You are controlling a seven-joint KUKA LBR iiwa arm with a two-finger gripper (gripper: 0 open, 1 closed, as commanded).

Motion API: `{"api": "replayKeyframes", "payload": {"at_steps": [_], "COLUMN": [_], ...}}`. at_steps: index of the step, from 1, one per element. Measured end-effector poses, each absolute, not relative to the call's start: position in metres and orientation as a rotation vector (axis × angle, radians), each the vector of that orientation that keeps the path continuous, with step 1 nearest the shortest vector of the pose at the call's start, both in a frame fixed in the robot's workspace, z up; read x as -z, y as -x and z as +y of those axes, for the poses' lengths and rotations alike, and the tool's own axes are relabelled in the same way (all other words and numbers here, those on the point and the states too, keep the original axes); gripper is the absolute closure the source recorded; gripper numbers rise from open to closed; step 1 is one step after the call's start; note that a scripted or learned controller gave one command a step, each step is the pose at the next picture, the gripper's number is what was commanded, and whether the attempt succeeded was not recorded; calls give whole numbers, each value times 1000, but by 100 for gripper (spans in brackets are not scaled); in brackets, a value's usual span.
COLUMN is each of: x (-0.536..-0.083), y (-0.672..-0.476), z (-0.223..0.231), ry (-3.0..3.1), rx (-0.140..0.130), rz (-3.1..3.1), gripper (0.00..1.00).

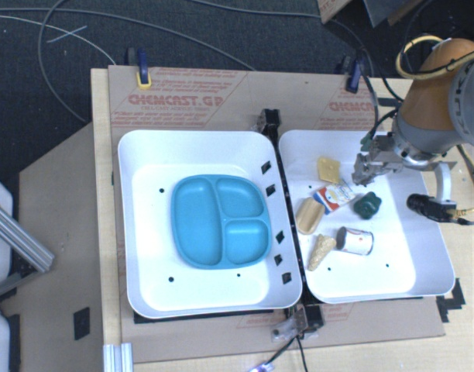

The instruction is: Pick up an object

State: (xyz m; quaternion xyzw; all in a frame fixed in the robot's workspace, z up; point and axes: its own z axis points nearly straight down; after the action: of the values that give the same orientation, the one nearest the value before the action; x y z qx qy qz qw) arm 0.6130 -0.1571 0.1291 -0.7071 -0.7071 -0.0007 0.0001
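My gripper (363,172) hangs low over the back of the right bin (407,273), just above a dark green object (368,204). Left of it lies a small yellow block (328,168). A red, white and blue packet (334,198) lies just below and to the left of the gripper. Further forward are a tan roll (309,215), a ridged tan piece (322,251) and a small white can with a dark end (355,240). Nothing is seen held.
The left bin (144,208) holds a blue divided plate (221,220). A black divider with clips (279,208) runs between the bins. The grey arm with its orange band (438,76) and cables occupies the right bin's far right side.
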Motion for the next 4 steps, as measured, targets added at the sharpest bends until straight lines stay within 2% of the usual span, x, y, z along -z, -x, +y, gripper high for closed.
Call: {"api": "replayKeyframes", "payload": {"at_steps": [3,4], "x": [-291,-277], "y": [-608,-590], "z": [-160,-106], "ry": [2224,2214], "rx": [5,-2], "rz": [-2227,-2223], "gripper": [100,100]}}
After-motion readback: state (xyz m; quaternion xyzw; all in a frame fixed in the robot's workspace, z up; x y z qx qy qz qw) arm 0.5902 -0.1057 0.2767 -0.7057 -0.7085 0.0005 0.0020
